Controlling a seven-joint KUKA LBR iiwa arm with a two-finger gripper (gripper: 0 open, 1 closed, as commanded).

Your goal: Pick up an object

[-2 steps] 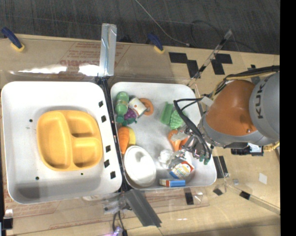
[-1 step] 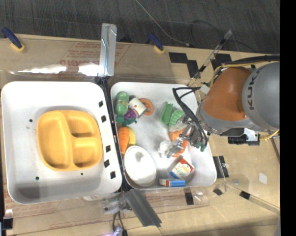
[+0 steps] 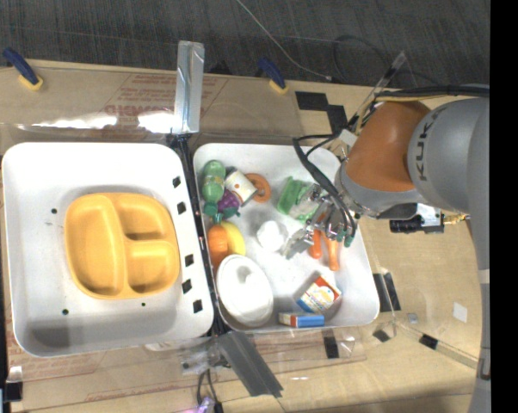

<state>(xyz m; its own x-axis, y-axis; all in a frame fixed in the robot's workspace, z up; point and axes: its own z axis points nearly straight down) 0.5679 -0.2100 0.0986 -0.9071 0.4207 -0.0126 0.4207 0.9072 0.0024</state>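
The right bin (image 3: 362, 292) holds a jumble of small objects. My gripper (image 3: 311, 237) hangs low over the bin's right-middle part, with the grey arm and its orange band (image 3: 384, 149) behind it. Right at the gripper's tip lie two thin orange sticks (image 3: 334, 253) and a grey metallic piece (image 3: 295, 246). A crumpled green packet (image 3: 293, 194) lies just above the gripper and a white ball (image 3: 268, 231) just to its left. Nothing visibly hangs from the gripper.
Also in the right bin: a green bunch (image 3: 212, 179), a purple piece (image 3: 230, 202), a white can (image 3: 241, 185), an orange fruit (image 3: 218, 243), a yellow fruit (image 3: 235, 237), a white bowl (image 3: 243, 287), a small carton (image 3: 317, 296), a blue-white tube (image 3: 302, 319). The left bin (image 3: 27, 170) holds a yellow divided tray (image 3: 121, 241).
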